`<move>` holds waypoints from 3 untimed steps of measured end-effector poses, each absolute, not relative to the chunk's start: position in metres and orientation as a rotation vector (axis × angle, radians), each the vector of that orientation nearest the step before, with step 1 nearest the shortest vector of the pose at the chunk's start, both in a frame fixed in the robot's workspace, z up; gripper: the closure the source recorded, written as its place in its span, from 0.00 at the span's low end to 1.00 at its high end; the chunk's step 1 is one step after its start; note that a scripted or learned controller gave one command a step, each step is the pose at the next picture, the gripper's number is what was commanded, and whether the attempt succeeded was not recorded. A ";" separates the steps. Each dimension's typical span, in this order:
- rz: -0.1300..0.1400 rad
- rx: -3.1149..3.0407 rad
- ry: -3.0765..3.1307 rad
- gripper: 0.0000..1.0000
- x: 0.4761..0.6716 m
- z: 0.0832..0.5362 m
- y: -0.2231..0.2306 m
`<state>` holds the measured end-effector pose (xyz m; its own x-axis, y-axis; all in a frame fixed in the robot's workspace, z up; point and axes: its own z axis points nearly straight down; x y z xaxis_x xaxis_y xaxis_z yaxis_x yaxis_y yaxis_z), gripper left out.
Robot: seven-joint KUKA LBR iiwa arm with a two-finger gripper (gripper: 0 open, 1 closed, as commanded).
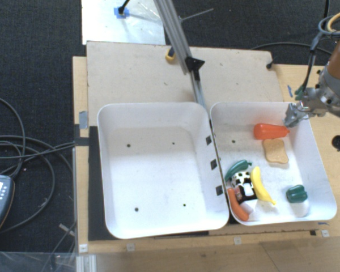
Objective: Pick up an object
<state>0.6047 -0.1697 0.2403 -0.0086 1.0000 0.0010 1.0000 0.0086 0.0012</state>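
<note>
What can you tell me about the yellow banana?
The banana is a small, bright yellow, curved thing with a smooth, plastic-like look, probably a toy. It lies flat in the right bin, near its front, running from upper left to lower right. It looks whole. Its left side rests against a black-and-white item, with a green piece just above its top end. Nothing grips it.

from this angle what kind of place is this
Probably a robotics lab test bench. Two white bins sit side by side, one holding toy food such as a banana, with a robot gripper at its edge and loose cables on the floor.
</note>
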 end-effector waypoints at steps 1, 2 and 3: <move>0.002 2.212 2.233 1.00 0.581 0.248 -0.123; 0.001 2.213 2.234 1.00 0.566 0.236 -0.076; 0.001 2.212 2.234 1.00 0.554 0.228 -0.031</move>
<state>0.5539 -0.0306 0.2277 -0.0098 0.9999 0.0021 1.0000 0.0098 -0.0014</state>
